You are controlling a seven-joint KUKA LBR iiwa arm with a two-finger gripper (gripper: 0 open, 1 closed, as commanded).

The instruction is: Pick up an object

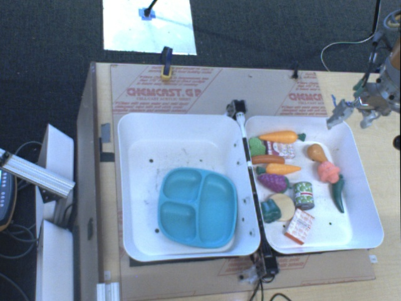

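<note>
Progress: none evident | end effector (352, 113) fingers spread, nothing between them, above right bin (363, 187) far corner | toys, e.g. carrot (279, 137), all unlifted | remaining: descend, grasp, lift

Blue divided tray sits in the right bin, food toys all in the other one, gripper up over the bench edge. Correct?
Not quite: the camera view shows the blue divided tray in the left bin; the food toys fill the right bin. The gripper does hover at the bench edge.

Even, bright overhead light washes the two shallow white plastic bins (188, 125) nearly to glare, with only faint shadows under their rims. The pale glossy sheet on the dark floor (148, 17) reflects light. The whole frame is soft and slightly grainy.
</note>
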